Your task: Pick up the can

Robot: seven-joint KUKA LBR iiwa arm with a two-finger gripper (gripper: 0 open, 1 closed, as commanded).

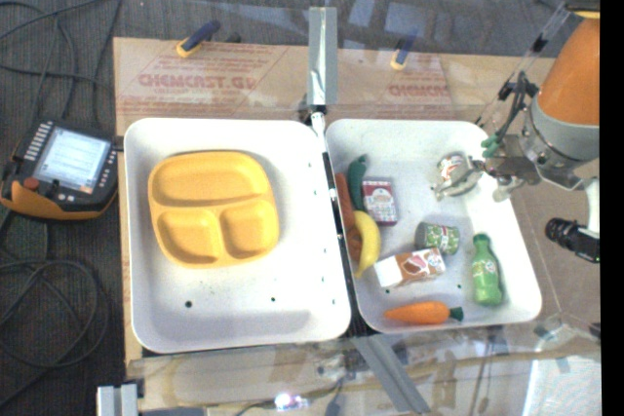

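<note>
My hand (pixel 487 169) hangs at the upper right of the right white bin (pixel 409 130), close beside a small crumpled silvery piece (pixel 451 171); whether that piece is caught in it I cannot tell, nor whether my hand is spread or pressed together. The short green-labelled can (pixel 438 237) lies on its side in the middle of that bin, apart from my hand and lower in the view. So I judge the task hardly begun: the can is not lifted, and I must yet get over it, close on it and raise it.

The right bin is crowded. Just beside the can lie a white and orange carton (pixel 412 267), touching or nearly so, and a green plastic bottle (pixel 485 272) to its right. Along the near wall lies an orange toy carrot (pixel 423 313). Toward the left wall are a yellow banana (pixel 366 241), a small dark red box (pixel 379 201) and a green and a red vegetable (pixel 352 178).

The left white bin (pixel 224 321) holds one thing, a yellow plastic tray with three compartments (pixel 214 207).
</note>
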